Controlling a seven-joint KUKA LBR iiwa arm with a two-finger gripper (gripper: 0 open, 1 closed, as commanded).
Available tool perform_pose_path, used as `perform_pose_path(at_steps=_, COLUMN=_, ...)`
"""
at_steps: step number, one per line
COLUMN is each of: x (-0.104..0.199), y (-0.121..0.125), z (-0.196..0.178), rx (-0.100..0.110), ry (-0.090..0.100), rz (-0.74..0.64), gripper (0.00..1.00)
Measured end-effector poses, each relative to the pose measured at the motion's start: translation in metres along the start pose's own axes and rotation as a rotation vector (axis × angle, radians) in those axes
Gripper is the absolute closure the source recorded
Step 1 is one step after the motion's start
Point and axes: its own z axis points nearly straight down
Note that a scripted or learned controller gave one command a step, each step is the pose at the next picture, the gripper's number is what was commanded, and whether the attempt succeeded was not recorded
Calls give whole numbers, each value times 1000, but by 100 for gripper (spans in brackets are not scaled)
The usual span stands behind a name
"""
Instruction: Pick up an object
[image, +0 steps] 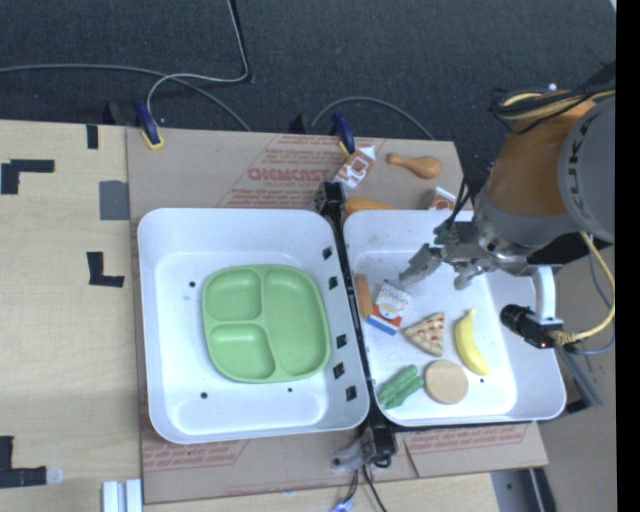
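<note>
The gripper (440, 265) hangs with its jaws spread apart and holding nothing, above and just right of the small packet (391, 298). This packet looks light, thin and a little slippery; better to pinch it across its narrow sides.

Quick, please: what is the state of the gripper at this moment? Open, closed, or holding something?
Gripper: open, fingers spread, holding nothing; it hovers over the right bin, above the toy food.
</note>
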Motion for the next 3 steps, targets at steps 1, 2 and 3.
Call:
perform_pose_path(at_steps=1, x=-57, y=-13, z=3, rx=0, ry=-2, rz=2, gripper=0)
perform_pose_path(at_steps=2, x=-112, y=-44, z=115, rx=-4, ry=-3, rz=2, gripper=0)
perform_pose_path(at_steps=3, x=-67, y=-69, z=115, rx=-7, ry=-3, rz=1, gripper=0)
